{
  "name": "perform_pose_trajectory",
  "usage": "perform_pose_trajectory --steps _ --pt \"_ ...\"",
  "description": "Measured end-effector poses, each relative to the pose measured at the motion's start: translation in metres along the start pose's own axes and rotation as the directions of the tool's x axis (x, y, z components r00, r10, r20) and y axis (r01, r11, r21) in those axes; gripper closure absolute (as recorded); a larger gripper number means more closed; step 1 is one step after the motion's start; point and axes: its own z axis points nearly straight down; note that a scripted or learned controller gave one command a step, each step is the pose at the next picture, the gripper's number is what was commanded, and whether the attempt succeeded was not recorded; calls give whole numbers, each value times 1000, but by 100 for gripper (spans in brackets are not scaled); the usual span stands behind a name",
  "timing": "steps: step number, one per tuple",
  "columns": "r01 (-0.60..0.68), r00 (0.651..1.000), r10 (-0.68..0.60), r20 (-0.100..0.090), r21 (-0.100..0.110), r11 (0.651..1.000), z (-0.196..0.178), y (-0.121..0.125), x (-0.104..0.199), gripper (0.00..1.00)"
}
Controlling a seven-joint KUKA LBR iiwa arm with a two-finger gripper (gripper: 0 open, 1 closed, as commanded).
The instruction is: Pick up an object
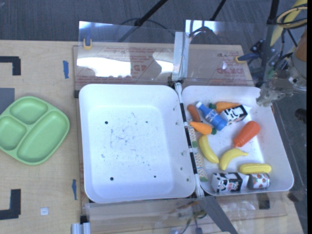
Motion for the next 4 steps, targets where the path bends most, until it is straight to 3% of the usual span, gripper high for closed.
perform_pose_trajectory --steps 1,2,3,4 --pt "-216 976 216 -1 5 976 -67 -77 17 100" --pt "-405 915 405 0 1 915 -96 -23 31 100" --pt "-594 804 594 1 2 804 -81 22 3 100" --pt "-657 754 657 2 6 754 -36 -16 41 100"
